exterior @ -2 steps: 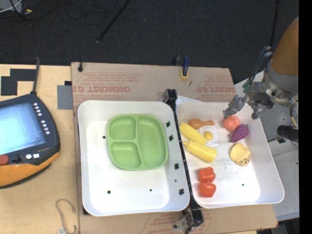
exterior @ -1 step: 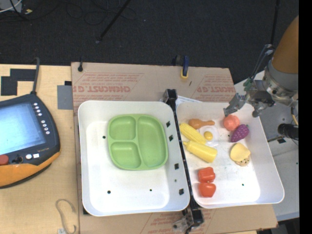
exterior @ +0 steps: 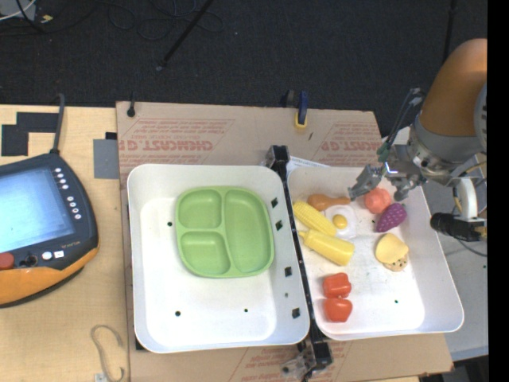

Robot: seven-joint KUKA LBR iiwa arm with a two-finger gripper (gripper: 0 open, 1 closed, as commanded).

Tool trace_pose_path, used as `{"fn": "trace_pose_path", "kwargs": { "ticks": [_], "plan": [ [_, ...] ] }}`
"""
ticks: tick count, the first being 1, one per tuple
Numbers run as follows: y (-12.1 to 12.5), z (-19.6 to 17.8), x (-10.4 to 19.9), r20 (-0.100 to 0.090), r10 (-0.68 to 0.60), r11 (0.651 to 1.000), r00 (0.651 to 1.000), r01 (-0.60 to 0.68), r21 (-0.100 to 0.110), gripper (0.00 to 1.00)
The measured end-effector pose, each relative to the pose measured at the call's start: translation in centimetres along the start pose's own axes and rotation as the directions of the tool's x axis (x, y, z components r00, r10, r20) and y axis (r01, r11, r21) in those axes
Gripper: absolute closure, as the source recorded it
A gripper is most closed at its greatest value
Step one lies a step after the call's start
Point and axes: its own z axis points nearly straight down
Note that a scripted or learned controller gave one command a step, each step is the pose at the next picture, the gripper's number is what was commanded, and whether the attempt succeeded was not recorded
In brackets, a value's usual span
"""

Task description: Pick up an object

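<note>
Cardboard covers a bench (exterior: 199,134) seen from above, with dark carpet behind and a teach pendant (exterior: 36,213) at nine o'clock. Two white bins sit side by side. Inside the left bin (exterior: 151,309) lies a green divided plate (exterior: 224,231). Toys are scattered in the right bin (exterior: 437,309): two yellow corn pieces (exterior: 322,233) near its centre, a fried egg (exterior: 342,220) touching them, an orange piece (exterior: 322,202) at eleven o'clock, a red ball (exterior: 377,200) and a purple grape bunch (exterior: 390,216) at one o'clock, a yellow chunk (exterior: 391,251) at three o'clock, and a red pepper (exterior: 338,296) at six o'clock. From the right the arm reaches in, its gripper (exterior: 383,183) hanging spread open and empty over the red ball, one finger on each side. That ball looks like the target. To grasp well, descend straight, keep the ball centred between the fingers, and close only when the tips are below its widest part. Crowding is the risk, since the grapes sit just beside it and a finger could land on them or roll the ball away.
</note>
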Motion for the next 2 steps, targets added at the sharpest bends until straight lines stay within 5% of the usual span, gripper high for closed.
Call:
{"fn": "trace_pose_path", "kwargs": {
  "ticks": [2],
  "plan": [
    [0.4, 11.1, 1.3, 0.0, 0.003, 1.0, 1.0, -0.003, -0.004, 0.0]
  ]
}}
